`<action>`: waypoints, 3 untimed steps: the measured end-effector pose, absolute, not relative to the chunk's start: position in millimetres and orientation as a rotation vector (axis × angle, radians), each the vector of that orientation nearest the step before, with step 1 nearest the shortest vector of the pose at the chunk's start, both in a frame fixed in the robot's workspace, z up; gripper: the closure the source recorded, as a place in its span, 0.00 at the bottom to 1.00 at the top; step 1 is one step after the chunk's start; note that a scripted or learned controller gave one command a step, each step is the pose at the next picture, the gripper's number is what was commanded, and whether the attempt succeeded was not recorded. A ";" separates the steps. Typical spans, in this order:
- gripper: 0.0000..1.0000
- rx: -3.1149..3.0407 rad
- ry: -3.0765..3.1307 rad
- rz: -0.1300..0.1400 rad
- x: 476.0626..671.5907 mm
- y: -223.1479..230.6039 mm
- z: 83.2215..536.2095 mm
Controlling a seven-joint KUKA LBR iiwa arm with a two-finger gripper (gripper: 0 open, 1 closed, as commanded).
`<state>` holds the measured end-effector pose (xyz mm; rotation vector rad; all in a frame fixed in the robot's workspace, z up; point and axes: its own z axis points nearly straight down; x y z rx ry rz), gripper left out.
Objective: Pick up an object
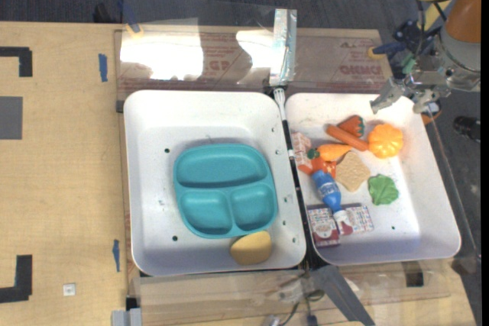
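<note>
Camera view looks down on a wooden bench [61,187] carrying two shallow white bins side by side. Within the left bin [145,126] sits a teal divided tray [224,189], with a tan, bread-like piece [251,246] just beside its near edge. The right bin [435,217] holds a cluster of toy foods: an orange pumpkin [385,140], a carrot [344,136] touching a red and green piece [352,124] behind it, a brown cracker [352,172], a green leafy piece [383,188], a blue bottle [328,190] lying tilted, and two small printed packets [341,224] near the front rim. More small items crowd against the divider wall on that bin's left side, too jumbled to name. The arm [458,19], grey with its orange band, reaches in at the upper right. Its hand [409,93] hovers over the far right corner of the right bin, just above and behind the pumpkin, apart from it. Whether the hand is apart or together I cannot tell, as it is small and blurred against the bin's rim. Nothing is visibly clamped in it
</note>
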<state>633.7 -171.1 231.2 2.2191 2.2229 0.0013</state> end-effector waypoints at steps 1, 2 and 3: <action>0.00 2.178 2.250 0.010 621.3 -116.6 99.4; 1.00 2.182 2.251 0.007 619.9 -116.3 106.3; 1.00 2.037 2.386 0.005 633.6 -132.5 87.4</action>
